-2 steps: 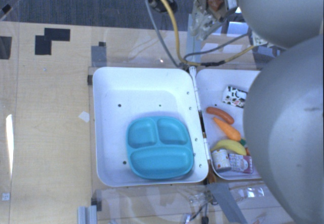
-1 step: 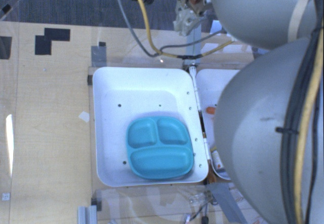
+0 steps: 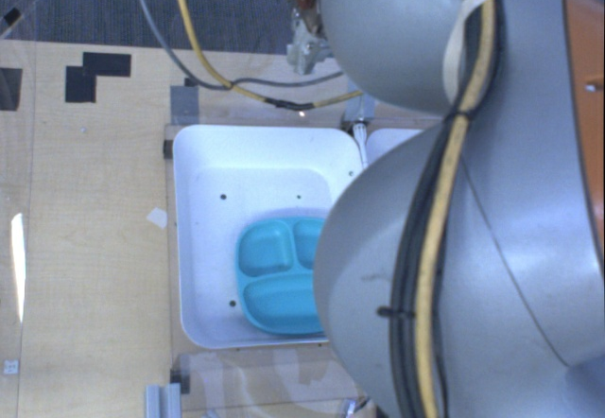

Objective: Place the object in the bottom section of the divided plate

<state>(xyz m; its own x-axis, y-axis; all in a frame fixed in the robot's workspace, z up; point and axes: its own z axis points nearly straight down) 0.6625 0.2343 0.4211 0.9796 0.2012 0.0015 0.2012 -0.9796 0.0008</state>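
Blue plastic divided plate (image 3: pixel 274 279) lies flat in left shallow white bin (image 3: pixel 203 217), toward its near-right part; right side hidden behind big grey arm (image 3: pixel 473 217). All visible plate sections bare. Gripper (image 3: pixel 304 43) sits up top beyond bins, over bench; can't tell its state. Right bin (image 3: pixel 388 144) mostly covered by arm.

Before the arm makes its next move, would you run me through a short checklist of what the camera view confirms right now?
1. Blue divided plate sits in the left bin: ok.
2. Bottom section visible and unoccupied: ok for the part showing; its right end is hidden by the arm.
3. Object to be placed located: cannot tell.
4. Gripper holding anything: cannot tell.
5. Gripper over the plate: not ok, it is above the bins' far edge.
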